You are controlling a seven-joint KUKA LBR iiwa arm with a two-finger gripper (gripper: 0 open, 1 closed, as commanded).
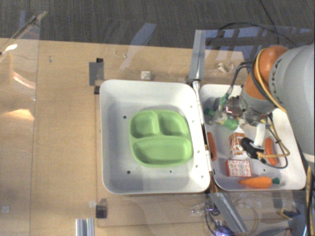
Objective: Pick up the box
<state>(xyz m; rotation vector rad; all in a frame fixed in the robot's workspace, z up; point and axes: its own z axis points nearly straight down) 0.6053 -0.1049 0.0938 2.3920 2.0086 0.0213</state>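
Observation:
Two boxes lie in the right bin (pixel 295 181). An orange and white carton (pixel 236 145) sits near the bin's middle, and a small red patterned box (pixel 238 168) lies just in front of it. My gripper (pixel 227 112) hangs over the back left part of this bin, behind the carton and a short way from it. The grey wrist and its cables hide the gripper's tip. Nothing is visibly held.
Also in the right bin are a sausage (pixel 211 146) along the left wall, a green item (pixel 230 124) under the gripper, a carrot (pixel 256 182) at the front and another sausage (pixel 269 150) at the right. A green divided plate (pixel 160 137) lies in the left bin (pixel 115 146).

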